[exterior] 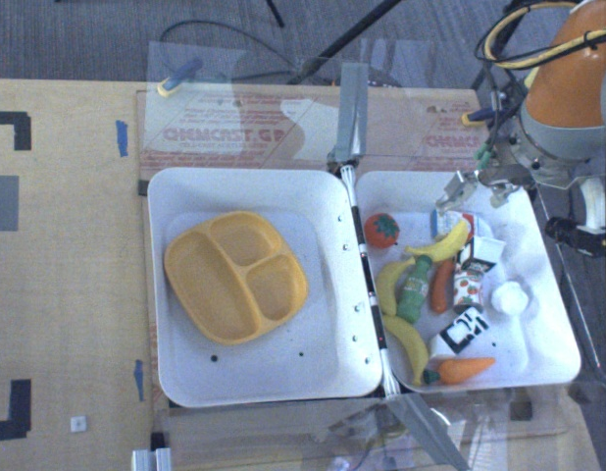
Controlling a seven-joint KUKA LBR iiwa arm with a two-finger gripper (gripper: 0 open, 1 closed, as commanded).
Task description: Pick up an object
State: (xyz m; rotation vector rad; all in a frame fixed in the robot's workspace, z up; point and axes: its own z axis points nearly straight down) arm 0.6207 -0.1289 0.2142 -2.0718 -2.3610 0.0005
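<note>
Gripper (468, 192), jaws apparently parted and grasping nothing, hangs over the right bin (548, 292); the light, stiff toy banana (442, 245) beneath invites a mid-body pinch.

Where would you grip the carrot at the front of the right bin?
Probably mid-body on the carrot, coming straight down, fingers across its width. It lies flat, roughly left-right, tapering rightward, with bare bin floor on its right side; a banana crowds its left end.
</note>
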